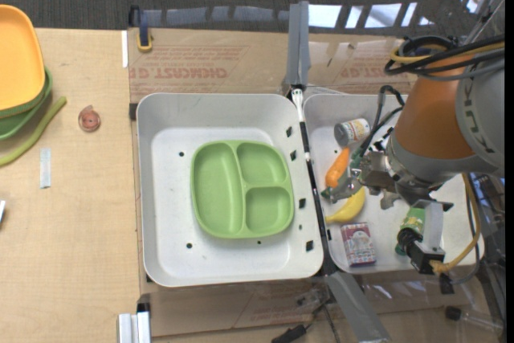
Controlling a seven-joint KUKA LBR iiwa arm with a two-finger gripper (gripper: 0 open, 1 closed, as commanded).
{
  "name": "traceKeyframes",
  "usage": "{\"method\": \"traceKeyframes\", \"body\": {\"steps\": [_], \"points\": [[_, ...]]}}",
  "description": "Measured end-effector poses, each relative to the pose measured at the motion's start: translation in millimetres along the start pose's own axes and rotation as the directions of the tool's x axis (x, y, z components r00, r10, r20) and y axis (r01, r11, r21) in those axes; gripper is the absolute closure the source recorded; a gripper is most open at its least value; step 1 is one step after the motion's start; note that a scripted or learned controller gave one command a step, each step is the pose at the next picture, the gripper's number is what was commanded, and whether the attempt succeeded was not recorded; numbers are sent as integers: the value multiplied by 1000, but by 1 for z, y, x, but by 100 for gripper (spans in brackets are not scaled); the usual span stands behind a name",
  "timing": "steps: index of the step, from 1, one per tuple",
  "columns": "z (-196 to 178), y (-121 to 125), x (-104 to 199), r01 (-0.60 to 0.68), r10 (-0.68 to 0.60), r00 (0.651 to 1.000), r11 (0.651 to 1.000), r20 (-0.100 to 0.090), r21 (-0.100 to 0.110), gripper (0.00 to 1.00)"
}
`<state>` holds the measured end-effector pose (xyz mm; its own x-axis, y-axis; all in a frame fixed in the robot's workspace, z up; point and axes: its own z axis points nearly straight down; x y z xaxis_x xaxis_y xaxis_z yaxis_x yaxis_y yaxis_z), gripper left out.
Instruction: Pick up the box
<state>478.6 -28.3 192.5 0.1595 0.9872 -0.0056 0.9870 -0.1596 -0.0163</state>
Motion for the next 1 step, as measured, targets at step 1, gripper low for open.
{"method": "traceKeyframes", "body": {"steps": [1], "points": [[-5,1,-1,0,0,1000,1000,4,8,100]]}}
